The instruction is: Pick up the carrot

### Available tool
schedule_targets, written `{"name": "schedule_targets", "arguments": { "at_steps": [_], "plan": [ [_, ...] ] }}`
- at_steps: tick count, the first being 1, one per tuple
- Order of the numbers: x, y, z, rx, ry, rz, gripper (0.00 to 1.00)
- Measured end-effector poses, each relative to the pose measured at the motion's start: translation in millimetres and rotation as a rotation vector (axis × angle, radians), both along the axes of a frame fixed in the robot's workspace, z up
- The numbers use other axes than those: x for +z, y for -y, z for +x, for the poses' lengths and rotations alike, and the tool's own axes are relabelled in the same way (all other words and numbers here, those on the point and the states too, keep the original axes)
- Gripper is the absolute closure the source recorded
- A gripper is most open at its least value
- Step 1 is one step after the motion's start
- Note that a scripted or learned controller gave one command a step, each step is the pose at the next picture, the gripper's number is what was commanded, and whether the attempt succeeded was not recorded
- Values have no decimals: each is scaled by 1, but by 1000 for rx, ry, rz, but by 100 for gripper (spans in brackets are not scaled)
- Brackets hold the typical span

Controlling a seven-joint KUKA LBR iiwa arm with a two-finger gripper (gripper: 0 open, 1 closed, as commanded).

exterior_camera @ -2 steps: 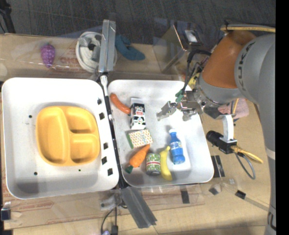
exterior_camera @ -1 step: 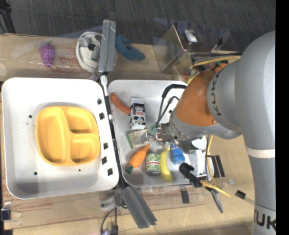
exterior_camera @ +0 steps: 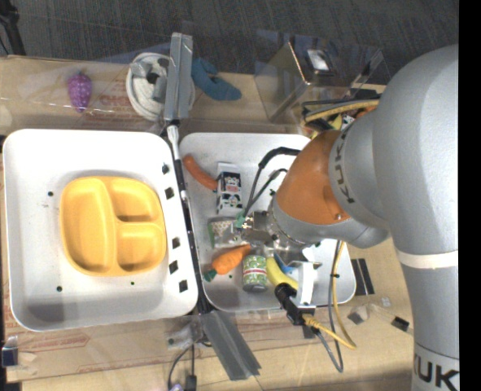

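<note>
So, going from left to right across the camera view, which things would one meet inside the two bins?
First the yellow divided plate → reddish sausage → carrot → green can. The small carton sits straight above the carrot in the picture, so I leave it out.

A divided tray (exterior_camera: 110, 222) is sitting in the left bin (exterior_camera: 28, 149), at the frame's mid-left. In the right bin (exterior_camera: 248, 149), the carrot (exterior_camera: 229, 259) is lying at lower left. A can (exterior_camera: 255, 274) is sitting just right of it, a small carton (exterior_camera: 229, 190) is lying above both, and a sausage (exterior_camera: 198, 171) is lying upper left.
</note>
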State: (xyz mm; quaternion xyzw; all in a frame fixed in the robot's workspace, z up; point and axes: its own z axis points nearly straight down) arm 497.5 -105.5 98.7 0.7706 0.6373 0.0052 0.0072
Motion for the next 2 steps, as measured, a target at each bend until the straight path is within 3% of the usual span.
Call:
{"name": "schedule_targets", "arguments": {
  "at_steps": [1,2],
  "plan": [
    [9,-3,0,8,-6,7,100],
    [138,-16,88,45,-20,5,100]
  ]
}}
